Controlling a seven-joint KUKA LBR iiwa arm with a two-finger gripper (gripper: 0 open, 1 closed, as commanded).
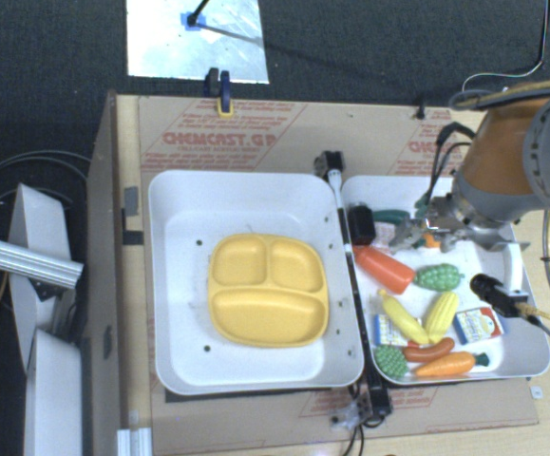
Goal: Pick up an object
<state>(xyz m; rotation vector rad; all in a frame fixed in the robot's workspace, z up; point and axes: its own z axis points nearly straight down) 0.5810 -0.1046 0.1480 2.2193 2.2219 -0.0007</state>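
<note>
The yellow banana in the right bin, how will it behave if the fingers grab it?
The banana looks like smooth moulded plastic, so probably stiff, light and somewhat slippery. Its curved, rounded shape may roll or pivot. The corn and sausage crowd it and could shift.

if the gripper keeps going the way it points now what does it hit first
The gripper points left and down into the right bin. Going straight on, it would probably meet the dark green item or the red pepper just below it first; depth is unclear from this one slanted view.
</note>
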